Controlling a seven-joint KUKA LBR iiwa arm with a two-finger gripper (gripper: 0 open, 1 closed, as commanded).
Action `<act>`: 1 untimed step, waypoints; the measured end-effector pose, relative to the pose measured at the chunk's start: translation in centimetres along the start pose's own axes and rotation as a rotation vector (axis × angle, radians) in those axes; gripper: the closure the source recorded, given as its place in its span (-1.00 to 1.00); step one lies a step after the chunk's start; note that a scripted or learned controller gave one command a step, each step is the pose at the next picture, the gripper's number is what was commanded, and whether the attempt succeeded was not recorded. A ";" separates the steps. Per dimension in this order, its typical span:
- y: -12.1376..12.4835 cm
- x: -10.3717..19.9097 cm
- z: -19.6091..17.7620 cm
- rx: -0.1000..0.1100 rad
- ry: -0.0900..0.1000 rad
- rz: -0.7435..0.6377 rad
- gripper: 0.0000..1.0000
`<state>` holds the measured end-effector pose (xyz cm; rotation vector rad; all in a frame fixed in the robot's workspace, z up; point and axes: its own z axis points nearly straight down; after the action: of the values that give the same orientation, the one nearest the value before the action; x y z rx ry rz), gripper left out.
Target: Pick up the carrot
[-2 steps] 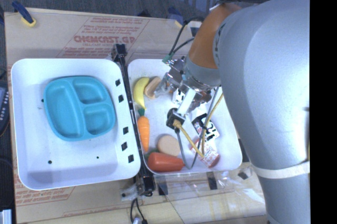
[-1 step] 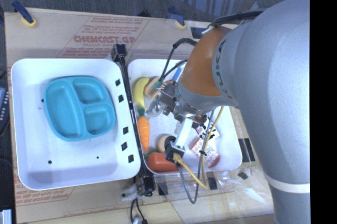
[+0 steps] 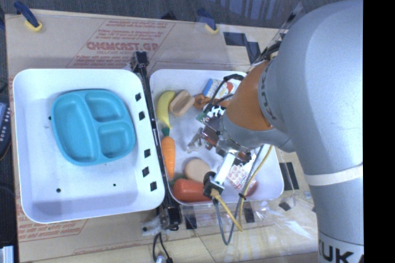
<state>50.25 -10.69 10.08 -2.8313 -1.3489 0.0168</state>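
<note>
Pincer (image 3: 199, 139) hangs over right bin (image 3: 271, 184) beside carrot (image 3: 168, 156), banana (image 3: 163, 108).

One fixed overhead camera looks down slantwise on both white bins (image 3: 24, 150).

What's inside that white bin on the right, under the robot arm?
The right bin holds a carrot, a banana, a bread-like piece, a red sausage-like item and a tan round piece. The arm covers the bin's right part.
</note>
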 end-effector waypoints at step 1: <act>5.2 6.0 -6.8 -0.010 0.010 -0.028 -1.00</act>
<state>58.16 -9.31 16.80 -2.8159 -1.3905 -0.0038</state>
